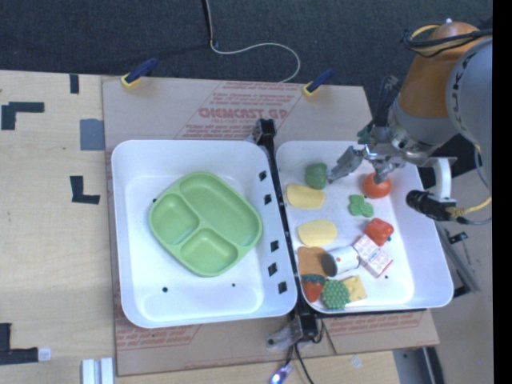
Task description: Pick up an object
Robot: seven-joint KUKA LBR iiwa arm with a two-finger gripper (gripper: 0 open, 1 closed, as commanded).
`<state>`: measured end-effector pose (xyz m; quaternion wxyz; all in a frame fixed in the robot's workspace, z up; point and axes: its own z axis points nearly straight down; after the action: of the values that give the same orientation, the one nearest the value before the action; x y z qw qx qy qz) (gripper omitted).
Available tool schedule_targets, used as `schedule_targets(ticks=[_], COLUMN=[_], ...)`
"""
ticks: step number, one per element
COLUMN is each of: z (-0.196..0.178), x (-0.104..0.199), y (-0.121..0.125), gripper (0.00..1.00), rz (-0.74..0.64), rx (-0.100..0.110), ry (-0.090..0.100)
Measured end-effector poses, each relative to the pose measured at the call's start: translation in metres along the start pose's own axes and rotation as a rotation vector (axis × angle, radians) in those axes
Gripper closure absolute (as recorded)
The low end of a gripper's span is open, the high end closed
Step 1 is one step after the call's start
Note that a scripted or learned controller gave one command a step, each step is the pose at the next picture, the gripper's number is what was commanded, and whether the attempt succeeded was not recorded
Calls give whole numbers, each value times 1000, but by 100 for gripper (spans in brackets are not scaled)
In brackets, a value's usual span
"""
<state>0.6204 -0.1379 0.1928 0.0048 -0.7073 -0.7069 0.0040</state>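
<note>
My gripper (367, 169) hangs over the back of the right bin (424, 290), with its fingers spread open. One grey finger (347, 165) points left toward a dark green round toy (315, 174). The other finger stands just above a red-orange toy (377, 187), which lies under it rather than between the two fingers. Nothing is held. Close by in the same bin lie a small green piece (361, 206), a red pepper toy (378, 230) and two yellow pieces (305, 196) (318, 232).
The front of the right bin is crowded with a red-and-white box (373, 256), a white cylinder (340, 261), an orange piece (310, 262) and a green bumpy toy (335, 294). The left bin (132, 166) holds a green divided plate (206, 222).
</note>
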Motion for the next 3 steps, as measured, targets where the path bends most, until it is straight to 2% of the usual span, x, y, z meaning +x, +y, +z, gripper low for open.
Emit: schedule_targets(ticks=[1, 2, 3], z=[-6, 58, 111], x=[0, 6, 8], y=[3, 3, 3], gripper=[0, 0, 0], rz=[-2, -3, -4], rx=[-11, -5, -9], ry=[-2, 0, -2])
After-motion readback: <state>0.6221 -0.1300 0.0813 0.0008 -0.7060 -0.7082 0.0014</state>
